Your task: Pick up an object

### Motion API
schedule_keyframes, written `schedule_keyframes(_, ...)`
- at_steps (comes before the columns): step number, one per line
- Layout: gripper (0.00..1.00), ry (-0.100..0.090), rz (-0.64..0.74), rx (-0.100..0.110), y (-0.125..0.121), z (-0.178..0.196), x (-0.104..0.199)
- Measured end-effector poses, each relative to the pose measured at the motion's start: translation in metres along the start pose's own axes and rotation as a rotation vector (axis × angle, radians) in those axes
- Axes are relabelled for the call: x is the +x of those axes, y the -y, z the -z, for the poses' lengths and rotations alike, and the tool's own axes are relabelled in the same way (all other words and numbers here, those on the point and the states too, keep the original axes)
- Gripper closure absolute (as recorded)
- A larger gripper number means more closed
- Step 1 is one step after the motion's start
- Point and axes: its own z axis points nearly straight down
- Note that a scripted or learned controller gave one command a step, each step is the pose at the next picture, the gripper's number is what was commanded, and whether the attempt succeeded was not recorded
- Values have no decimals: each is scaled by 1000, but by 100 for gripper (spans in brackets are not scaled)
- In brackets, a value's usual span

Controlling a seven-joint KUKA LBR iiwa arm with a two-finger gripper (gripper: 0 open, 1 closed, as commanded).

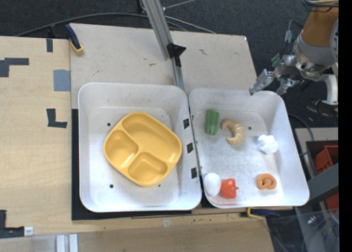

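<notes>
The right bin [286,114] holds several small items: a green block [212,122], a tan croissant [234,132], a white crumpled piece [268,143], an orange ring [267,181], a red pepper [229,188] and a white egg [212,182]. My gripper [271,84] hangs over the far right corner of that bin, above its rim. It is open, and nothing sits between its fingers. The nearest items, the croissant and the white piece, lie well in front of it.
A yellow divided plate [143,148] lies in the left bin [88,135]. A slanted metal pole [159,17] runs down to the seam between the bins. A blue-and-yellow clamp [74,39] sits at the bench's back left corner.
</notes>
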Motion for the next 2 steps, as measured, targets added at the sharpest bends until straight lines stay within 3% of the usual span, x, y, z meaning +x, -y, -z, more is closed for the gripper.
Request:
schedule_keyframes(1,0,0,0,1,0,0,0)
schedule_keyframes(2,0,-2,0,6,3,-64,6)
